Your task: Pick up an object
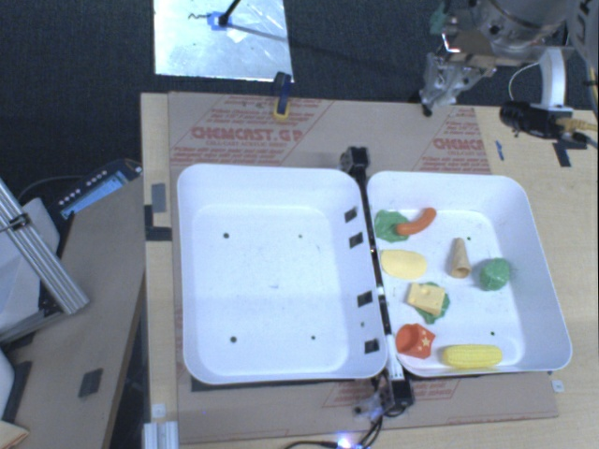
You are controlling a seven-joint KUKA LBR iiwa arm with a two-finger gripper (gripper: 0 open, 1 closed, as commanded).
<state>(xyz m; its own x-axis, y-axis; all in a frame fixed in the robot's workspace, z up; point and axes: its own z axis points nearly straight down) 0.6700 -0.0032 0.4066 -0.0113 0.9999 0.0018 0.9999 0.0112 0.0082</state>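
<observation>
My gripper point(438, 94) hangs high above the bench, behind the far edge of the right bin point(533, 241), with nothing seen between its fingers. In the right bin lie an orange sausage point(416, 221) on a green leafy piece point(387, 224), a pale yellow oval point(403, 264), a tan cone point(459, 257), a green ball point(494, 273), a yellow cheese block point(427, 298) on a green piece, a red piece point(415, 340) and a yellow corn cob point(471, 354).
The left bin point(271, 269) sits beside the right one, joined by a black hinge strip point(370, 260). A silver sheet point(221, 24) lies at the back left. A yellow-and-blue clip point(281, 96) stands on the cardboard behind the bins.
</observation>
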